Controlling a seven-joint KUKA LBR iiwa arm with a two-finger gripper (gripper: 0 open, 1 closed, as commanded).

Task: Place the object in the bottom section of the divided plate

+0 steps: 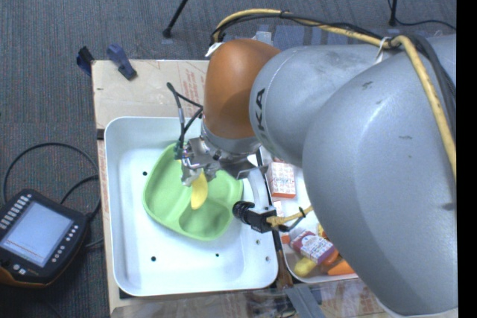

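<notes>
The gripper [197, 173] hangs over the green divided plate [168, 197], pointing down, and its fingers are closed on the upper end of a yellow object [199, 192], shaped like a small banana. The object hangs from the fingers over the middle of the plate, about where the ridge between sections runs; whether its lower end touches the plate cannot be told. The bottom section of the plate lies just below it, toward the near edge of the bin.

The plate sits in the left bin [134, 257], nearer the bin's right wall than its left, with bare white floor along the near edge and the left edge. The arm [358, 130] comes in from the right, its orange band [231, 89] just above the wrist, over the far right corner of the left bin, and its grey body covers most of the right bin [294, 272]. At the right bin's near left corner a few small things show: a patterned packet [282, 179], a red-and-white packet [314, 246], and a yellow piece [305, 265] beside an orange one [340, 266].

Off the bench, at the lower left, a handheld pendant [37, 234] with a screen lies on the carpet.
</notes>
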